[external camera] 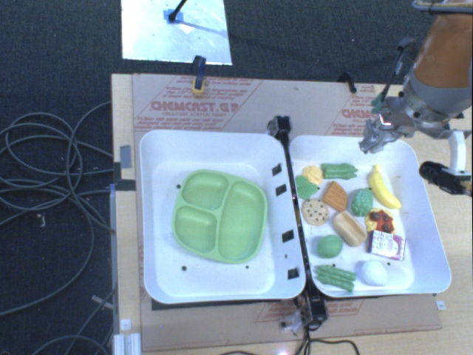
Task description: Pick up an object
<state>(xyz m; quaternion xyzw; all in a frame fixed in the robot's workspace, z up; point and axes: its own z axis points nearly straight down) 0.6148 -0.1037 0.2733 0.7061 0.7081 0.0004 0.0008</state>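
**Ops:** Where's the gripper (375,140)?

**Me:** I see it over the right bin's (436,268) far rim, above the toy food. Can't tell whether the jaws are spread or closed; too small and blurred. Nothing visible between them.

**Ops:** Step?

**Me:** Approach, I judge; no pick yet. Nearest candidates: banana (383,186) and green bean pod (339,171), just below it. Next move calls for centring over one, then descending. Items are crowded, so neighbours may get nudged.

You see two smooth, slightly glossy white plastic bins (214,143), the left holding a matt green plastic tray (220,214). The banana (383,187) looks like smooth, shiny plastic. Under the bins lies brown paper (222,102) with red print.
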